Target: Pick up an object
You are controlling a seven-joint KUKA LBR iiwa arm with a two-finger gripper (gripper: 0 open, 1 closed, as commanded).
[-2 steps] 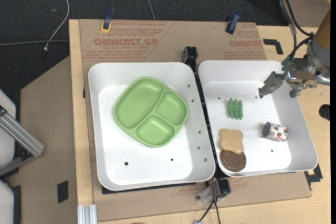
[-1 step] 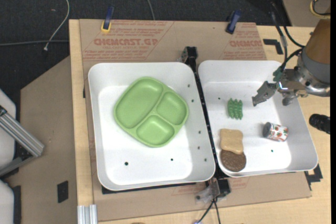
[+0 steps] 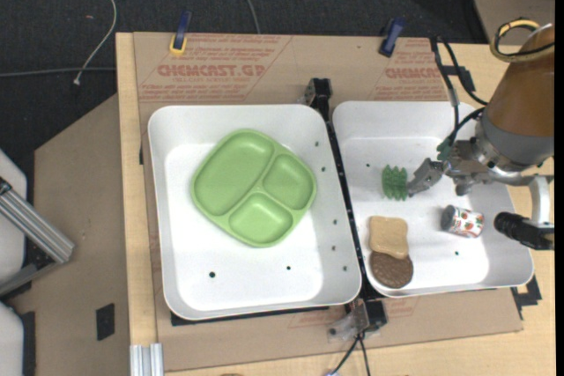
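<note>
Reaching in over the right bin [image 3: 352,189], the gripper [image 3: 426,175] hangs near its middle, just beside a green spiky toy [image 3: 394,181]; finger state cannot be determined. A small red-and-white can [image 3: 463,222] lies toward the right edge. A tan sandwich [image 3: 389,235] and brown disc [image 3: 391,269] sit at the front edge. The left bin [image 3: 176,277] carries a green divided plate [image 3: 254,187]

Two white bins [image 3: 176,277]; one green divided plate [image 3: 254,187]; four small items [image 3: 395,181]; two blue clamps [image 3: 181,30].
</note>
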